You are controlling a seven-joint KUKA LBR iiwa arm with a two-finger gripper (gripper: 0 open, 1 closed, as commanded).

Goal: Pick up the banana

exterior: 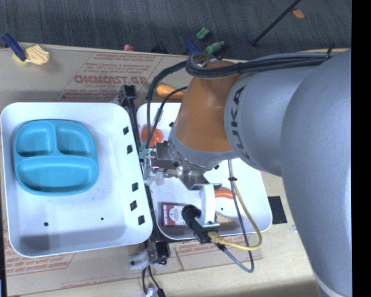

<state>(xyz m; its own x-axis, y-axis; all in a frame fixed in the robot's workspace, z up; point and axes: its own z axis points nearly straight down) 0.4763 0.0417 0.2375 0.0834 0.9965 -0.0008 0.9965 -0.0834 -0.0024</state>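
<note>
Arm (284, 122) is showing partial "KUKA" lettering; bench cardboard (111, 73) is reading "CHEMCAST GP". Gripper (173, 166) is sitting over right bin (263, 184). Banana location and long axis: can't tell. Blue tray (55, 156) is lying in left bin (62, 234).

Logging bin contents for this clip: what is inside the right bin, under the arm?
In the right bin, a dark red packet and orange pieces show around the arm. The arm covers most of the bin, so no banana can be confirmed.
</note>
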